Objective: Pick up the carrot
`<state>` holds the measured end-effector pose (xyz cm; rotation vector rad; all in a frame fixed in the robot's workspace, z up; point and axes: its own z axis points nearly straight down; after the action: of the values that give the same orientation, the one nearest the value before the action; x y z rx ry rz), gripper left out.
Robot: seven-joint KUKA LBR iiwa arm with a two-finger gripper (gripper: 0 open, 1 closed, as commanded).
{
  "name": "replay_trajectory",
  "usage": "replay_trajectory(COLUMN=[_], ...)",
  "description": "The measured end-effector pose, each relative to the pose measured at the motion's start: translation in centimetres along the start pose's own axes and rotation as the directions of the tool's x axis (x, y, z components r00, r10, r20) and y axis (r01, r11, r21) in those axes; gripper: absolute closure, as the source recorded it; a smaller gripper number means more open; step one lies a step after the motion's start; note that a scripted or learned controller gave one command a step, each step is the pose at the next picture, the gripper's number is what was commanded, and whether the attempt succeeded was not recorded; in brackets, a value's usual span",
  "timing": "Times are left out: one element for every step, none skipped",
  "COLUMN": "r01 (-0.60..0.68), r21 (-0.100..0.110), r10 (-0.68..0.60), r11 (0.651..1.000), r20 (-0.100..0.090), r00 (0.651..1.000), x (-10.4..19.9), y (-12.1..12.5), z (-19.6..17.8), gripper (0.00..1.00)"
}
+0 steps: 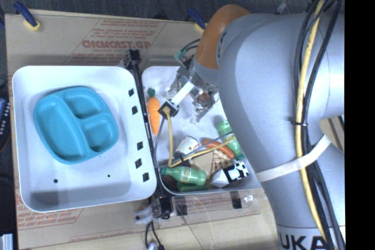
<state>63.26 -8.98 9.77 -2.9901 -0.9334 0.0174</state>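
Note:
The carrot (153,112) is orange with a small green top. It lies along the left wall of the right bin (157,76), with its top pointing toward the back. My gripper (201,103) hangs low over the back half of that bin, to the right of the carrot and apart from it. The grey arm covers most of the bin's right side. I see nothing held in the gripper.
A blue divided plate (75,123) lies in the left bin (35,190). At the front of the right bin are a green bottle (185,175), a white cup (187,144), a second green bottle (226,133), a brown object (218,153) and a black-and-white item (237,171).

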Motion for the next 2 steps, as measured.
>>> replay_trajectory(r01=[-0.385, -0.376], r21=[0.001, -0.007], r10=[0.385, 0.375], r11=[0.923, 0.927], r20=[-0.002, -0.019], r00=[0.923, 0.927], x=[-0.9, 2.4], y=[-0.1, 0.1], z=[0.6, -12.1], gripper=[0.00, 0.00])
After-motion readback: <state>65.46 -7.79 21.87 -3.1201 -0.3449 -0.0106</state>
